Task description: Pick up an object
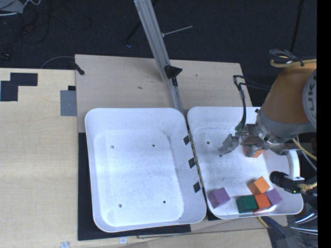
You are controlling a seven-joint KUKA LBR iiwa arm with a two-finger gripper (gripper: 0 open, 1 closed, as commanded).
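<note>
Hovering over right bin (pixel 207 119): hand (pixel 234 142), grip state unclear. Purple block (pixel 219 196) near bin's front edge looks light, rigid; best pinched across flat sides.

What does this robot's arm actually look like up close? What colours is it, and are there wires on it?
The arm is a thick, rounded column with a broad orange band and a grey collar beneath it near the wrist. Dark cables loop around it, one curving down along its left side, and a white bracket sticks out below. The end effector is small, angular and grey metal, far thinner than the bulky arm that carries it.
</note>
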